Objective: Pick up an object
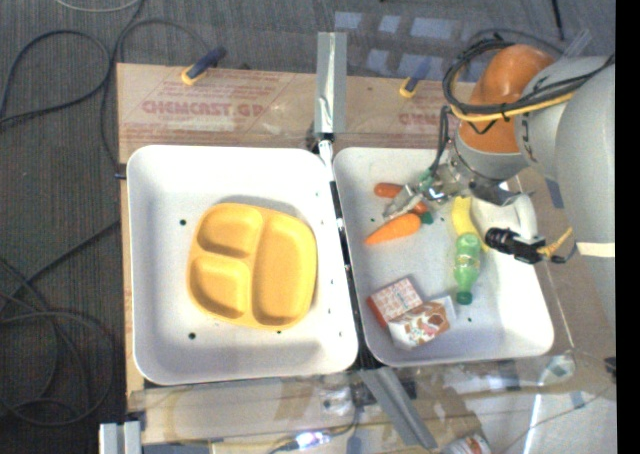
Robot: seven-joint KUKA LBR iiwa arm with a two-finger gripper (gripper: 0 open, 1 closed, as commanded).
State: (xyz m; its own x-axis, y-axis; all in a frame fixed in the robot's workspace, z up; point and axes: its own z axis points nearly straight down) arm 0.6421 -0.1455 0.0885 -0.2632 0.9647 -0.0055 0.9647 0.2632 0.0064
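The two-finger gripper [418, 194] is reaching down into the upper part of the right shallow white plastic bin [528, 334], its metal fingers hanging spread apart with nothing between them, just above the leafy end of an orange toy carrot [394, 230] that is lying at a slant on the bin floor. A small orange-red piece [388, 190] is sitting just to the left of the fingers, near the bin's back wall. To the right of the gripper, a yellow banana-like object [461, 214] is lying partly under the wrist, and directly below it a translucent green plastic bottle [467, 262] is lying with its dark green cap toward the front. Nearer the front wall, a flat red-and-white printed box [394, 299] is touching a crumpled white and red packet [424, 323]. The grey arm with the orange band [505, 92] is coming in from the right, with black cables looping around it. The left shallow white bin [150, 242] is holding a yellow moulded plastic tray with three compartments [255, 264], lying near its middle. Both bins are resting side by side on a brown cardboard sheet [215, 107].
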